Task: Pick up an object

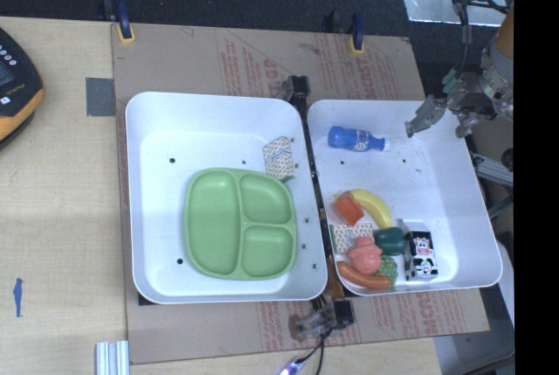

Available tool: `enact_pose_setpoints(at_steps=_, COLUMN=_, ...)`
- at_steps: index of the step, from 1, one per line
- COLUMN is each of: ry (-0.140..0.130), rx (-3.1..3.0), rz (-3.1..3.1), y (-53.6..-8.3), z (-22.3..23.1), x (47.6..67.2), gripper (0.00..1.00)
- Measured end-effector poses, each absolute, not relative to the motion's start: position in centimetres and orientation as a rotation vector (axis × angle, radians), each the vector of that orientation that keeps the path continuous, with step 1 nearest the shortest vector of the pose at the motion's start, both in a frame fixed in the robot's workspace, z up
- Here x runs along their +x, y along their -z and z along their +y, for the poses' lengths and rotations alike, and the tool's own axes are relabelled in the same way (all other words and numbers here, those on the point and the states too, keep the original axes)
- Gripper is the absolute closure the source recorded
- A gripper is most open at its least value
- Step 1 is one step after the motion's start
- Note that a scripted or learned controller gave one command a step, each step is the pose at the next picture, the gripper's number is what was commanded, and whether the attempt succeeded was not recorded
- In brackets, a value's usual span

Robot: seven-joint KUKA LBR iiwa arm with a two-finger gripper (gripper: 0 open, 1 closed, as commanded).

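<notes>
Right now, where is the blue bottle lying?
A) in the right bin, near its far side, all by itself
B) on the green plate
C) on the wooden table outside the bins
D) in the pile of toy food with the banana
A: the blue bottle lies alone on the floor of the right bin, apart from the banana pile.

Cut off, overlapped, or too small to read

At three o'clock the arm (496,59) runs out of the picture's side, so only its wrist end shows; whether the gripper (444,115) fingers are parted is too small to tell. At nine o'clock a black and orange device (13,93) is cropped by the frame. In the right bin (454,190), toward five o'clock, the piled toys overlap: the green piece (390,239) and patterned packet (349,233) are partly covered, and the small carton (421,255) print is unreadable.
</notes>
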State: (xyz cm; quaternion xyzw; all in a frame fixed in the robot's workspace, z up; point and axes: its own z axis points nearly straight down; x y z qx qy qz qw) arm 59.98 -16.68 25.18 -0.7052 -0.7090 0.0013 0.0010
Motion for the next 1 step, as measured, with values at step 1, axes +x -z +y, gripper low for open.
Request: enact_pose_setpoints(at_steps=1, ry=-0.006, rx=-2.212, rz=-2.226, y=-14.17, z=-10.58, x=57.17, gripper=0.00)
